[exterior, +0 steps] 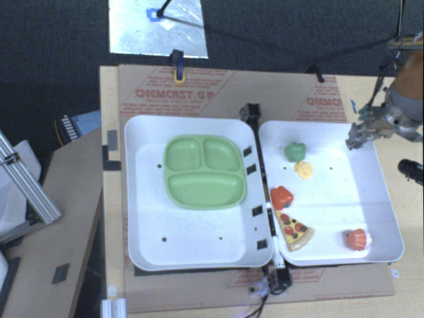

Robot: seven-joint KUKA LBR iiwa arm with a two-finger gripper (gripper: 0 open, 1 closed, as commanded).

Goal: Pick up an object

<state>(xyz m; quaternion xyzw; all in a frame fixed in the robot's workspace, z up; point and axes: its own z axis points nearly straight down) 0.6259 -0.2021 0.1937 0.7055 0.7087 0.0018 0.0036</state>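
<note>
On the table, the left bin carries a green divided plate, lying flat near its middle with its long axis running 9 to 3 o'clock. It is wide and shallow, so I judge it a poor thing to pinch; jaws closing on its rim would likely slide off.

In the right bin, the small pieces sit along the 9 o'clock side. A green toy pepper is nearest the 12 o'clock wall, with a pale yellow piece just beside it toward 6 o'clock. Below them lies a red toy close to the divider. The pizza slice is the one thing with a clear heading: its long axis runs from about 11 to 5 o'clock, tip toward 11 and crust toward 5. A grasp along that axis would probably slip; across it looks safer. An orange-red toy sits alone at the 5 o'clock corner, near the wall, where a finger could strike the bin.

The gripper hangs over the bin's 1 o'clock corner, well apart from every piece. Whether the jaws are spread or pressed together I cannot tell; nothing appears between them. The rounded toys may roll away if touched off-centre.
</note>
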